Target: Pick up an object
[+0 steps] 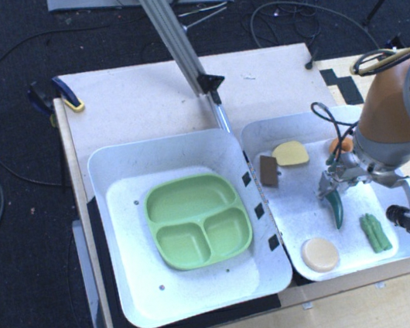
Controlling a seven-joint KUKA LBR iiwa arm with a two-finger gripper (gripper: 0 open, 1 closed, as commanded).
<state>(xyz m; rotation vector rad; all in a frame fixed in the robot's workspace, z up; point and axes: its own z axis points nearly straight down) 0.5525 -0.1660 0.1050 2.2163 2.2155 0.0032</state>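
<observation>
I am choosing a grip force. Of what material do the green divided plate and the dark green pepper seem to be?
The green divided plate looks like moulded plastic: one even pale colour, rounded compartment walls, a soft matte sheen. The dark green pepper, at the gripper, seems to be glossy plastic or rubber toy food; its smooth uniform surface suggests this, but it is too small to be sure.

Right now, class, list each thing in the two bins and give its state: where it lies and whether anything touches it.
Green divided plate: flat in the left bin, nothing on it.
Brown block: right bin, beside the yellow piece.
Dark green pepper: lying directly under the gripper.
Green bean pod: lying apart, untouched.
Cream round piece: near the front edge, untouched.
</observation>
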